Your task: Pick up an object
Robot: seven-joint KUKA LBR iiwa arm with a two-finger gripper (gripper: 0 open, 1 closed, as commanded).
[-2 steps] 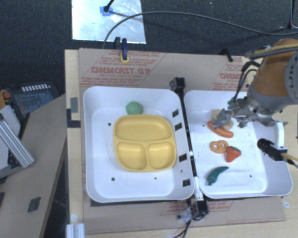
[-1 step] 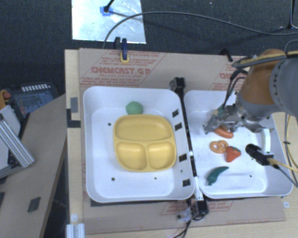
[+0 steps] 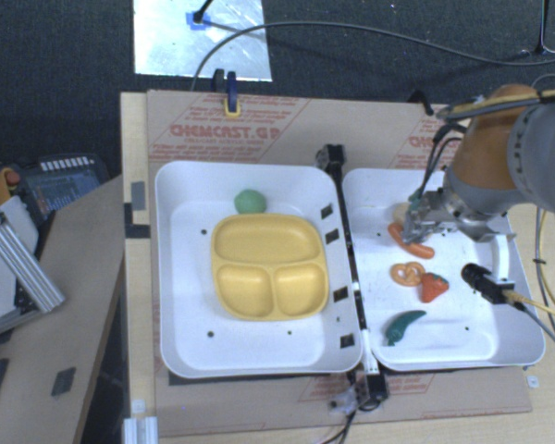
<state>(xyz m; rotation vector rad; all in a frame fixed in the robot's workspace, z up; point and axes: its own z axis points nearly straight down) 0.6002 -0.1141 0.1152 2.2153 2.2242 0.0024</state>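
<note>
My gripper (image 3: 420, 228) is low in the upper left part of the right bin (image 3: 472, 340), directly over an orange carrot-like piece (image 3: 409, 243) whose ends stick out beneath it. Whether it grips the piece is hidden by the gripper body. Just below lie a tan pretzel (image 3: 408, 273) and a red piece (image 3: 434, 288). A dark green pepper-shaped piece (image 3: 403, 326) rests near the bin's front left corner.
The left bin (image 3: 180, 276) bears a yellow divided plate (image 3: 268, 265), with a green ball (image 3: 251, 201) behind it. A black divider (image 3: 345, 248) runs between the bins. The right bin's front right floor is bare.
</note>
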